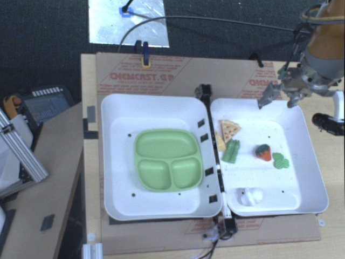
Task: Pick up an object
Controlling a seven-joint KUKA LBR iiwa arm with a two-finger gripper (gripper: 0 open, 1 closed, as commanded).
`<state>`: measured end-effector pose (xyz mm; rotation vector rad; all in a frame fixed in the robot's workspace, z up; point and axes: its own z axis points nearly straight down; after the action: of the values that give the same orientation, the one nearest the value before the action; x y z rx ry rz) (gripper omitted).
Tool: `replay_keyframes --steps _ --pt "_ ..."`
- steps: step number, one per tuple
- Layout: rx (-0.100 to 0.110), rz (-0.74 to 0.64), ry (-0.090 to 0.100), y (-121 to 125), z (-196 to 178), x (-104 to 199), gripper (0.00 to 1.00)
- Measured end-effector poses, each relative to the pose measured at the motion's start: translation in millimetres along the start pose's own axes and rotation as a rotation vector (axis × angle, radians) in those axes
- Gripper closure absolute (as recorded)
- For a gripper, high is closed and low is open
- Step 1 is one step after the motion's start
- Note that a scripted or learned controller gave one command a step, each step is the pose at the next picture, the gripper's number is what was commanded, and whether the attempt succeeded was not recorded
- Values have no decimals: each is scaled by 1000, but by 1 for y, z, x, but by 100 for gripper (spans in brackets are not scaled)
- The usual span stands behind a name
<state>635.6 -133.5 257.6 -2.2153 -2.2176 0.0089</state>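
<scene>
Above the far edge of the right bin [302, 139], we see the pincer [279, 97] hanging with its two fingers spread wide and nothing between them. The things we could pick all lie nearer the camera and to the left of it, on the bin floor: a pizza slice toy [229, 129] closest, a green block [232, 151] below that with its long axis running roughly away from the camera, a strawberry toy [263, 151] near the bin's middle with a green leafy piece [281, 161] just beside it, and a white object [250, 197] at the near edge. We judge the pizza slice toy and the strawberry toy the shortest reaches, down and toward the camera. The left bin [116, 144] holds a green divided plate [166, 159].
</scene>
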Motion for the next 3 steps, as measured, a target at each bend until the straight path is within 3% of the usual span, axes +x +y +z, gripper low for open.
replay_keyframes --steps 1,3 --pt "-11 -2 -2 2 -7 0 0" --pt "-8 -2 -1 7 114 10 0"
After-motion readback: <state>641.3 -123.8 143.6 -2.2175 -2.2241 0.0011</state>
